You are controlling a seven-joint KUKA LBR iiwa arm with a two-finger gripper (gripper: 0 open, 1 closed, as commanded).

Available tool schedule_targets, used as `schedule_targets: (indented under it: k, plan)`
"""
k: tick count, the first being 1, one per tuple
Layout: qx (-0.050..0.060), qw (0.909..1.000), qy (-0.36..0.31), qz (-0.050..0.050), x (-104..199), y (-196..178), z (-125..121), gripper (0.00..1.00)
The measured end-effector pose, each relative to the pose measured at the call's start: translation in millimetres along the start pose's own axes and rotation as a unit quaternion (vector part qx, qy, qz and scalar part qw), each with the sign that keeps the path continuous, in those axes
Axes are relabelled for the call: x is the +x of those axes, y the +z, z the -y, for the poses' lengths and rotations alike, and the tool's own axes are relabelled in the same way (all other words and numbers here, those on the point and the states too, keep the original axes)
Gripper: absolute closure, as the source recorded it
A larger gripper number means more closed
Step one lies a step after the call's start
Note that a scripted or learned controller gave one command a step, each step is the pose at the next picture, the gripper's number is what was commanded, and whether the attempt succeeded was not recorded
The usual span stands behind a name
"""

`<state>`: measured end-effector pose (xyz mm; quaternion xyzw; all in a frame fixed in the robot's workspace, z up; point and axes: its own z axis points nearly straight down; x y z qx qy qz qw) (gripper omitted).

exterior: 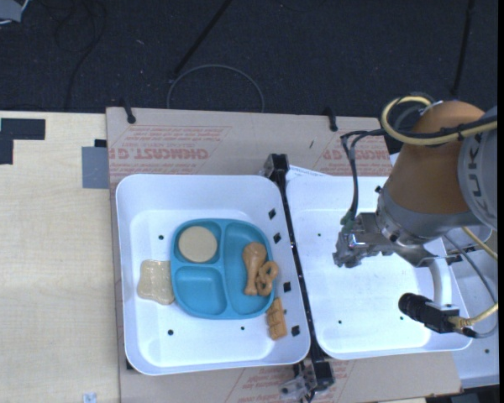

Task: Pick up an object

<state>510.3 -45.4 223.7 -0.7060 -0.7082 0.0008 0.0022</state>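
Camera view from above, gripper over the right bin, finger state impossible to tell, blue tray of food in the left bin.

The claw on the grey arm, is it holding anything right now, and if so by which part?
It cannot be told. The claw hangs over the right-hand shallow white bin, too small and dark to read, and no object shows at it.

Gripper hovers over the right bin, blue tray of food sits in the left bin.
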Motion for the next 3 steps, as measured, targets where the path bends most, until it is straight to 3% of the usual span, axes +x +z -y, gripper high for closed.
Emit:
schedule_targets:
  k: [2,3]
  plan:
    - [0.000,1.0000,0.000,0.000,96.0,-11.7,-13.9,1.00]
    - [0.001,1.0000,-0.001,0.000,155.4,-1.9,-5.6,1.00]
